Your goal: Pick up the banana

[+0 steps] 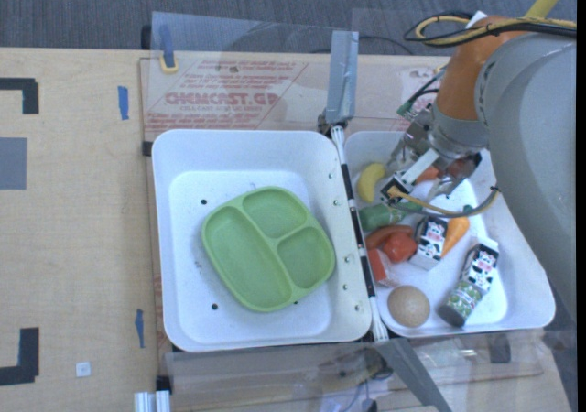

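Crowding the banana [370,180] against the right bin's [531,309] left wall

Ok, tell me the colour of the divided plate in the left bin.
Light green plate, seen in the camera view.

Faint red lettering on board [226,94], unreadable

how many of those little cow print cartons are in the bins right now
2, both in the right bin: one small carton upright near the middle, one taller carton lying tilted toward the front right. The arm may hide others.
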You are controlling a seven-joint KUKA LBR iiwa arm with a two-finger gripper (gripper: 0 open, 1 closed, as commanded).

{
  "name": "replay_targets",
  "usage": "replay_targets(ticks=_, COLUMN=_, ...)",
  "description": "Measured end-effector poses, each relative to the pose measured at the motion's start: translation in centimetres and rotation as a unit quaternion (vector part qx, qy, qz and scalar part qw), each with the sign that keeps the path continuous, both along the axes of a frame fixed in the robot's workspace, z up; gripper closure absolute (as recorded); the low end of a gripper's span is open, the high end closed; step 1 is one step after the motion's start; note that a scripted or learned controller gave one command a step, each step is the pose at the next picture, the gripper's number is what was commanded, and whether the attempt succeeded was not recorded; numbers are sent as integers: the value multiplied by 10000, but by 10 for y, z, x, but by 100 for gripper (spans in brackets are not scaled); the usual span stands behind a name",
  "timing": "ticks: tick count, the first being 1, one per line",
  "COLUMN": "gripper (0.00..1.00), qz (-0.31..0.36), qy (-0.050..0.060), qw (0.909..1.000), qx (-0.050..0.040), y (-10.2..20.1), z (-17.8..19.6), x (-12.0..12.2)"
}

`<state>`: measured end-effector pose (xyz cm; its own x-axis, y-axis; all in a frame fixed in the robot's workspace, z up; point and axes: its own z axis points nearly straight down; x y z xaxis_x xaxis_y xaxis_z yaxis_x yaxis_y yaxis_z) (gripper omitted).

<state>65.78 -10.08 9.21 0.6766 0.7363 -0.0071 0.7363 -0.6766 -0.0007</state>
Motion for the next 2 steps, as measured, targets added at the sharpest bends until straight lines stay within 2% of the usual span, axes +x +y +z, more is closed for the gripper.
replay_targets(ticks=1, gripper=0, qz=-545, qy=-3, qw=9985, qx=20, y=71, z=90, x=4)
replay_targets(ticks=2, gripper=100, qz=-514, qy=22, qw=9987, qx=9, y=72, z=96, x=5)
